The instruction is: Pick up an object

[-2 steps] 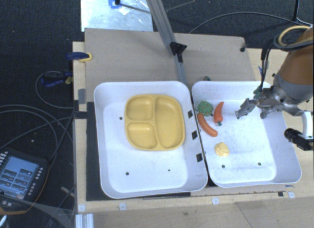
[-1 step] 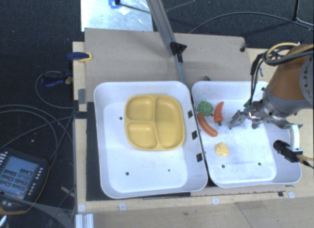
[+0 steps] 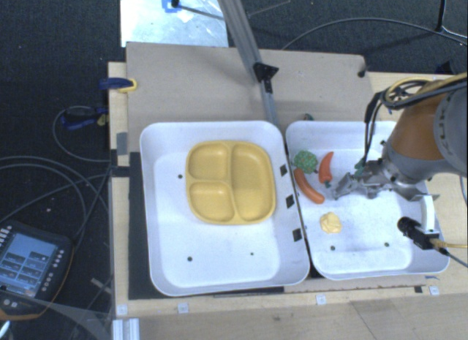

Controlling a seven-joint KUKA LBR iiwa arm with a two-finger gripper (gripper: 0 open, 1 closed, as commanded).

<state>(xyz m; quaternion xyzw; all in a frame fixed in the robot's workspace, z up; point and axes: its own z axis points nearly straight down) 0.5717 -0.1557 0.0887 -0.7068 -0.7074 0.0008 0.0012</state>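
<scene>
Your gripper (image 3: 344, 187) hangs low in the right bin (image 3: 351, 262), its tip near the bin's middle. You cannot tell from this view how its jaws stand, and nothing shows clamped there.

The candidates lie at the gripper's nine to eleven o'clock. The orange sausage-like piece (image 3: 308, 186) is just beside the tip. The small red pepper (image 3: 325, 167) and the green broccoli (image 3: 306, 160) sit a little farther up, and the pale yellow lump (image 3: 330, 222) lies at seven o'clock.

These look like light, stiff plastic toy foods, probably smooth and liable to roll or squirt out. Take the sausage across its narrow middle.

The yellow divided plate (image 3: 230, 183) lies in the left bin (image 3: 168, 207). You will find no readable label or writing.
</scene>
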